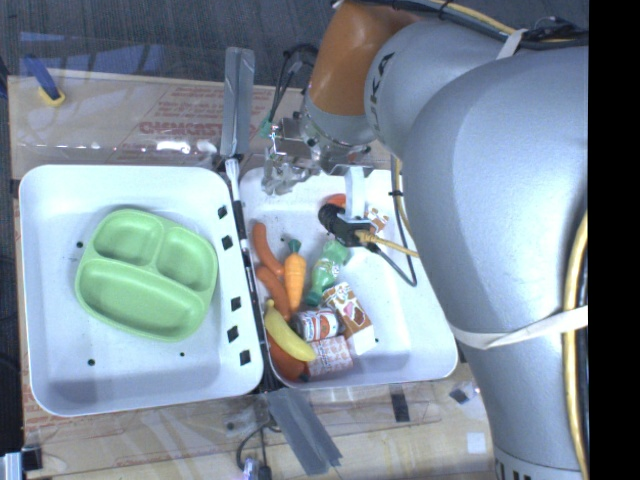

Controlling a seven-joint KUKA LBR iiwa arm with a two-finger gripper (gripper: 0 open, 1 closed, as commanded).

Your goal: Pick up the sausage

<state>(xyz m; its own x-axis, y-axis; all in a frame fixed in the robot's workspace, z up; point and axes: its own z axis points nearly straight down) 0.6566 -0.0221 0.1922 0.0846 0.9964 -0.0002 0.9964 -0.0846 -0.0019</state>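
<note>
The sausage is a long reddish-orange link lying along the left wall of the right bin, just left of an orange carrot. My gripper hangs over the back left corner of that bin, a short way behind the sausage's far end and apart from it. I see nothing held in the gripper. The grey arm with its orange band comes in from the upper right and covers the bin's right rim.
A yellow banana, a green bottle, a small can, a printed packet and a red item crowd the right bin's front left. The left bin holds a green divided plate.
</note>
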